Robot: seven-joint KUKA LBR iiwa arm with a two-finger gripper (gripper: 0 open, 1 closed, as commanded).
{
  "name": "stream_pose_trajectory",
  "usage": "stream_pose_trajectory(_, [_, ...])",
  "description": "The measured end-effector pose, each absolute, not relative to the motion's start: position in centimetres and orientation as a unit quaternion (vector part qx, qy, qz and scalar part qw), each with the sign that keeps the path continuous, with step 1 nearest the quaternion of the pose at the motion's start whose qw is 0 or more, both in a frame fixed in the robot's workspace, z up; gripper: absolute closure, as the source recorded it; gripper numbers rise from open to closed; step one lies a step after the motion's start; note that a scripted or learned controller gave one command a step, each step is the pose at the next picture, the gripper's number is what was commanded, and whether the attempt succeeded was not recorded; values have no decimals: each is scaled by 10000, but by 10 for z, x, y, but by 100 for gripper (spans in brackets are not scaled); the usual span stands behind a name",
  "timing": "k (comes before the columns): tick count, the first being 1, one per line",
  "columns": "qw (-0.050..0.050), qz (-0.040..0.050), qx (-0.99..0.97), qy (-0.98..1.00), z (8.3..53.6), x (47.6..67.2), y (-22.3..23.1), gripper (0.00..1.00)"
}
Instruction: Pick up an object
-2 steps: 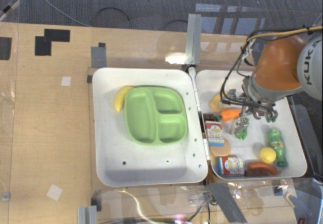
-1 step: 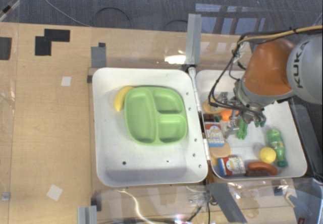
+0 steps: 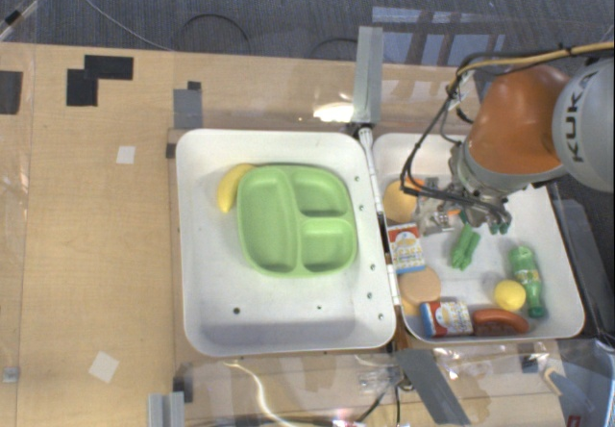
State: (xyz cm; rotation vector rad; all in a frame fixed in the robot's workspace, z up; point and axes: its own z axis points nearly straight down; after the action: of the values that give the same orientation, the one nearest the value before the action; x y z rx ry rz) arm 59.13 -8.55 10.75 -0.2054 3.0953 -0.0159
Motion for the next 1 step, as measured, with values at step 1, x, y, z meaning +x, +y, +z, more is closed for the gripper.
stream_pose_trajectory(1, [90,-27,-2726,9621,229,622,-84,100])
